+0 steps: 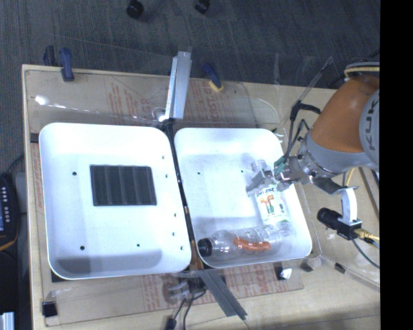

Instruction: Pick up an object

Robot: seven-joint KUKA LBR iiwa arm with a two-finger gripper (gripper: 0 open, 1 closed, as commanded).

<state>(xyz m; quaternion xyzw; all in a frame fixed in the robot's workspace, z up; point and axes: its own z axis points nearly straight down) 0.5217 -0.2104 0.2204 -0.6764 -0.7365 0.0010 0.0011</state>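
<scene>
jaws: can't tell if open; gripper (259,175) sits at the far end of the white bottle (271,206), which runs near-far.

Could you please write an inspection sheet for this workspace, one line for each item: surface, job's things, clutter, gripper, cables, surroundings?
Surface: bench bearing the left bin, which has a dark ribbed panel, and the right bin.
Job's things: clear bottle with a black cap, lying on its side at the right bin's near wall; white printed package beside it.
Clutter: blue clamps on the far edge.
Gripper: gripper over the right bin, above the package; fingers unclear.
Cables: thin cables run along the arm.
Surroundings: dark carpet, chair castors.
</scene>
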